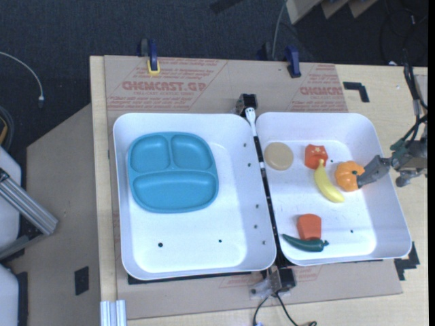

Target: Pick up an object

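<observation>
The right bin [380,243] holds several small items. A tan round disc [279,156] lies at its back left, with a red block [315,155] beside it. A yellow banana [327,185] lies in the middle, touching an orange round fruit [347,175]. Nearer the front sit an orange-red cup [308,225] and a dark green pepper [305,243]. My gripper [380,168] comes in low over the bin's right rim, its grey tip right against the orange fruit's right side. Nothing is lifted.
The left bin [190,250] carries a blue divided plate [174,172] at its back left. A black hinge strip [262,175] runs between the bins. Blue clamps [292,61] hold the cardboard at the bench's far edge.
</observation>
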Robot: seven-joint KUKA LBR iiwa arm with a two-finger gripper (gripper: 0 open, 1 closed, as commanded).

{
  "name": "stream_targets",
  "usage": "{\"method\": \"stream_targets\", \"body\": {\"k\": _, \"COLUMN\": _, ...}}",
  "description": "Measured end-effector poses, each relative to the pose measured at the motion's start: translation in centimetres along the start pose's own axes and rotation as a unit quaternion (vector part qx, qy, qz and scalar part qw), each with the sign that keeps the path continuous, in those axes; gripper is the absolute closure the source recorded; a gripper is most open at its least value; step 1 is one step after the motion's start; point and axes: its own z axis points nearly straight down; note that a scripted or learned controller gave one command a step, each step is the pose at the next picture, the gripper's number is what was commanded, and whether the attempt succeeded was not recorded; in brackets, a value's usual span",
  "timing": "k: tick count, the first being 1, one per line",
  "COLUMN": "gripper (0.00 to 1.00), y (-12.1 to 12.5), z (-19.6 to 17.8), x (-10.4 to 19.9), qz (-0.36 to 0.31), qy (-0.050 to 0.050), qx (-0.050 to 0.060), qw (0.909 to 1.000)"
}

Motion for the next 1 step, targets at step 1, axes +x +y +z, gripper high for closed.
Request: {"method": "stream_targets", "body": {"k": 1, "gripper": 0.00, "y": 0.24, "z": -0.62, "x": 0.07, "qz": -0.002, "qy": -0.002, "qx": -0.006, "qw": 1.0000}}
